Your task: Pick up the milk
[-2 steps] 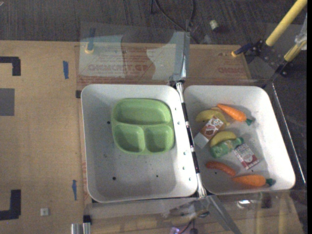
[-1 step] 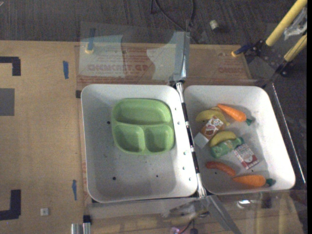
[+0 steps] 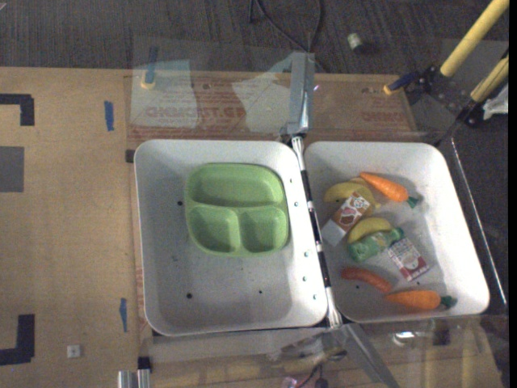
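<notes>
Two carrots (image 3: 417, 299) were seen in the right bin (image 3: 460, 217), with the milk carton (image 3: 407, 259) laid flat between them beside a banana (image 3: 368, 228); the claw's state could not be told.

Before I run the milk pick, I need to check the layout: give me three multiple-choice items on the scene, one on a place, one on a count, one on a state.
1. Where is the green tray?
A. left bin
B. right bin
C. on the bench outside the bins

2. How many carrots are in the right bin?
A. one
B. two
C. four

3. How does the milk carton lie?
A. standing alone in a corner
C. inside the tray
B. flat, among the bananas

Answers: 1 A, the tray sits in the left bin. 2 B, one carrot is at the top and another carrot at the bottom. 3 B, the carton lies between the two bananas.
</notes>
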`<state>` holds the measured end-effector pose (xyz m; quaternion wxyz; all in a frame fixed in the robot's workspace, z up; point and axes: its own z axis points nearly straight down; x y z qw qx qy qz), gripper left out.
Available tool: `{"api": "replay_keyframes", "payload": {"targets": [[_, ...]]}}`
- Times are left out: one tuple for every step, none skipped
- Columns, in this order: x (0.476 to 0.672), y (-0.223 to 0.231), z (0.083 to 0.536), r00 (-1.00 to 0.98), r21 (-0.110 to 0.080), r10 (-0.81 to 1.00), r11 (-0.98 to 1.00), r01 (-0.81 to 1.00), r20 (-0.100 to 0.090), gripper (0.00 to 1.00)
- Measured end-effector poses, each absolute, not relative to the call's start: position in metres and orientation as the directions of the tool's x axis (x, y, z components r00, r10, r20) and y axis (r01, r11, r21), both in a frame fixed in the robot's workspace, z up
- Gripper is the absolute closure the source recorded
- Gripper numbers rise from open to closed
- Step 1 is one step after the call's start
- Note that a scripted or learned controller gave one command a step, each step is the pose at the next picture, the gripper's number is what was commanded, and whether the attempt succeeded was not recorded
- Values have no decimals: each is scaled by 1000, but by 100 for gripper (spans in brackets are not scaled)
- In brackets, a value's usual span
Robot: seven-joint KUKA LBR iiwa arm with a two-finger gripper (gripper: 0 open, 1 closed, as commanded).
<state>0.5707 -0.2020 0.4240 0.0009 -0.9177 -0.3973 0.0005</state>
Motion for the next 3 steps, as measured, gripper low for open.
{"api": "replay_keyframes", "payload": {"targets": [[532,-196,376,614,-2,789,-614,789,0,0],[479,-212,435,729,1,685,-729,685,-1,0],[480,-165,435,606,-2,796,-606,796,-1,0]]}}
